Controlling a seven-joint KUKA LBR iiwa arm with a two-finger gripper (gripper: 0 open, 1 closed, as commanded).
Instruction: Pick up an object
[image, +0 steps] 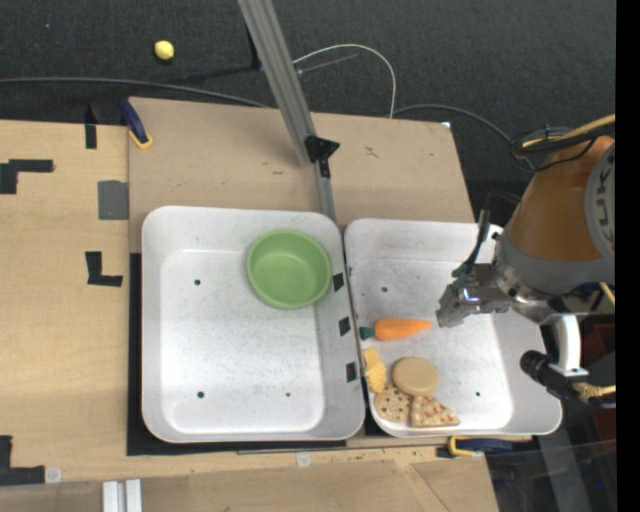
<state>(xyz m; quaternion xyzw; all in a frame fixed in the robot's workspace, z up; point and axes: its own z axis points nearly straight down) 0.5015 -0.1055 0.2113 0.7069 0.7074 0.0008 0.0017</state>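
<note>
The grey arm with its orange band (565, 215) reaches in from the right over the right-hand shallow white plastic bin (420, 245). The left-hand white bin (190, 330) holds a round green plastic bowl (289, 268) near its upper right corner. The two-finger gripper (458, 305) hangs low just right of a small orange toy carrot (403, 327), the likeliest target since it lies apart from the food toys huddled below: a tan round bun (415, 376), a yellow piece (374, 372) and two crackers (412, 409). Whether the gripper's tips stand apart or together cannot be told
</note>
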